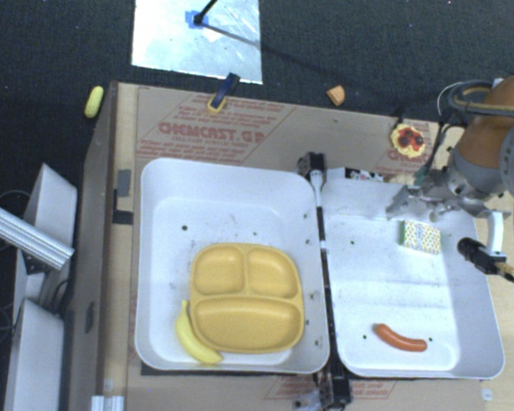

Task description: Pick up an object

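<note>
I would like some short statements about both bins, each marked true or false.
1. The yellow tray lies in the left bin. True.
2. The banana lies in the right bin. False: it lies in the left bin, beside the tray.
3. The sausage lies in the right bin. True.
4. The gripper holds the sausage. False: the sausage lies apart from it, on the bin floor.
5. A small patterned box lies near the gripper. True.

My two white bins [240, 190] looked like smooth, faintly glossy plastic, as did the yellow divided tray [247, 298]. The counter [246, 123] beneath them was matt brown cardboard.
</note>
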Action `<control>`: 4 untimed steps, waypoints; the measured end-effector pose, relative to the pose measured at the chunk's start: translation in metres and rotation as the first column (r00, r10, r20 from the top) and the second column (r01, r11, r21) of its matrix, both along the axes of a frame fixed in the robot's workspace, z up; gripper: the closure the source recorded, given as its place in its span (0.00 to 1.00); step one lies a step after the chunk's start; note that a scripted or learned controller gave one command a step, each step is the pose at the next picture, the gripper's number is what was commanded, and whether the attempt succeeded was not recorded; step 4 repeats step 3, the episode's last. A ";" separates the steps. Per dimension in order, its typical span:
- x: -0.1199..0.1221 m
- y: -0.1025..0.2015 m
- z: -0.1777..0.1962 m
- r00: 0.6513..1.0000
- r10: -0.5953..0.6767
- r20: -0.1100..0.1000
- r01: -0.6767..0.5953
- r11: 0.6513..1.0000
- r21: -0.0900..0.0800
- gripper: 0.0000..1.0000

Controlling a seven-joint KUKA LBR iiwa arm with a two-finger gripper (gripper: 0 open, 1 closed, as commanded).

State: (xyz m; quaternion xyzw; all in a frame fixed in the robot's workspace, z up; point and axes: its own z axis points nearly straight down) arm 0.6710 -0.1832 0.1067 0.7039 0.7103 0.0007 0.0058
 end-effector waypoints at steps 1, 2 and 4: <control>-0.016 -0.011 0.016 1.000 -0.008 -0.006 0.008 1.000 0.004 0.00; -0.017 0.005 0.003 1.000 -0.005 -0.007 0.005 1.000 0.005 0.00; -0.010 0.005 0.003 1.000 -0.005 -0.006 0.005 1.000 0.006 0.00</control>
